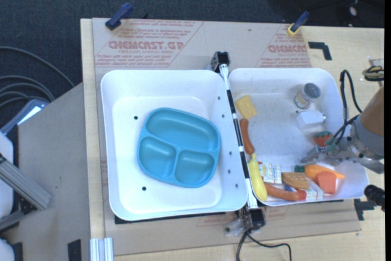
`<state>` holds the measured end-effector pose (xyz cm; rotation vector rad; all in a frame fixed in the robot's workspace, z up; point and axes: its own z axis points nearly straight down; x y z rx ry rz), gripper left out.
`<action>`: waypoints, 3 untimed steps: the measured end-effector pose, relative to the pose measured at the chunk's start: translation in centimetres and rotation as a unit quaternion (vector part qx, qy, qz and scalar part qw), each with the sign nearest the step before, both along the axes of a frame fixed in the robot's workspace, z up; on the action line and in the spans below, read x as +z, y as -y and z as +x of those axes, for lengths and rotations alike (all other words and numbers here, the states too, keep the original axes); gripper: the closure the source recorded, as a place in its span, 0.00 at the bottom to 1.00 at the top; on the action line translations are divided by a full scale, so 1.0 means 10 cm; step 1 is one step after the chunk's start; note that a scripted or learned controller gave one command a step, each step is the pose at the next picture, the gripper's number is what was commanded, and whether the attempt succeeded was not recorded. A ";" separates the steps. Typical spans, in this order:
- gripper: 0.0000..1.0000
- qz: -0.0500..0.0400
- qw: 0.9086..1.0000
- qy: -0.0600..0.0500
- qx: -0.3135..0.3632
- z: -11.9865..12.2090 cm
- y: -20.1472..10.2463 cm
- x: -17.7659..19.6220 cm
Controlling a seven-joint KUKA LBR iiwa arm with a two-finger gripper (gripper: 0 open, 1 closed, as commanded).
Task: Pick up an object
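The right bin (278, 79) holds several toy foods. A yellow cheese wedge (246, 107) and a red sausage (247, 136) lie along its left wall. A banana (255, 177) lies at the front left. A bread slice (295, 180), a second sausage (285, 194) and orange pieces (325, 178) crowd the front edge. A small jar (307, 93) and a white block (310, 120) sit at the back right. My gripper (325, 147) reaches in low from the right, between the white block and the orange pieces. Nothing is visibly held.
The left bin (116, 131) carries a blue divided plate (179, 147). A metal divider (232, 125) with clamps separates the bins. The arm's grey body (372, 128) and black cables (348, 101) overhang the right bin's right wall. Printed cardboard (146, 46) lies behind the bins.
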<state>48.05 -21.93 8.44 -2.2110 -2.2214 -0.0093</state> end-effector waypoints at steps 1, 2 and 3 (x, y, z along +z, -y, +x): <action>0.00 0.000 1.000 0.000 0.000 0.00 0.00 0.00; 0.00 0.001 1.000 -0.001 0.001 0.58 -0.01 0.00; 1.00 -0.003 1.000 0.001 0.000 0.57 0.01 0.10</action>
